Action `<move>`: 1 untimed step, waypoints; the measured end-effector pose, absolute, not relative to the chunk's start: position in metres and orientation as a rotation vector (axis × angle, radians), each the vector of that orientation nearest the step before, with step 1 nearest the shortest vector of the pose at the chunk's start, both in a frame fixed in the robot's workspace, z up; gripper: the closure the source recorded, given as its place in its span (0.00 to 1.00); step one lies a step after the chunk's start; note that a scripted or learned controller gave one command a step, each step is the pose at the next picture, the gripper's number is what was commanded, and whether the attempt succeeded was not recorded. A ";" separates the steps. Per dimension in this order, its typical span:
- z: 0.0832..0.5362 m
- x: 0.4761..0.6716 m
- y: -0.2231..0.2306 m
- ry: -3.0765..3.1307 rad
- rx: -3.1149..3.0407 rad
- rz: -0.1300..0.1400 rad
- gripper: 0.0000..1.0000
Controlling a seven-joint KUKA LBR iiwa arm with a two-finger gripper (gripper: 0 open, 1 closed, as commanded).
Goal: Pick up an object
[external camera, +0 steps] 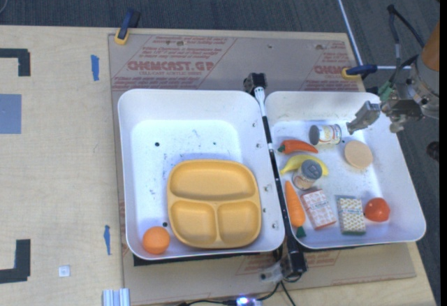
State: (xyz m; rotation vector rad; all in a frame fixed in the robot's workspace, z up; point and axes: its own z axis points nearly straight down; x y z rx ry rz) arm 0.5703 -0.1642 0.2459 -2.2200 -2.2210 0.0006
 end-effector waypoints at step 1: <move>0.135 0.615 -0.193 -2.220 -2.220 0.002 0.00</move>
